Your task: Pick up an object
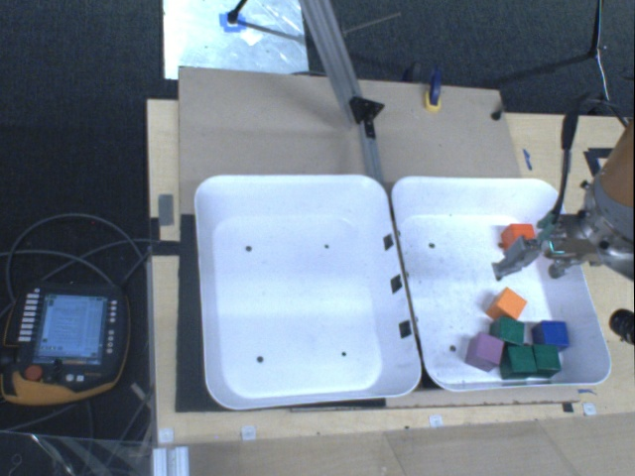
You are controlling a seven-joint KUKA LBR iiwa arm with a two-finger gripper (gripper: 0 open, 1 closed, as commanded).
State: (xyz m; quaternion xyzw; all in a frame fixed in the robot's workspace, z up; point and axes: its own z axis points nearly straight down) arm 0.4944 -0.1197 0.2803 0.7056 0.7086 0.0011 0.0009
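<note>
Two white bins sit side by side; the left bin (298,296) lies bare, while the right bin (446,266) holds the blocks. The gripper (526,256) hangs low between the upper orange block (516,234) and the lower orange cube (511,302), likely lining up a pick, its fingers apart with nothing between them. Purple (485,350), green (516,357) and blue (552,334) cubes cluster in the near right corner.

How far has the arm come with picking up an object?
Done: the gripper has reached into the right bin, beside the red-orange block. In hand: nothing shows between its fingers. Left: grasp and lift one; the orange block, purple block, green blocks and blue block all lie in the bin.
</note>
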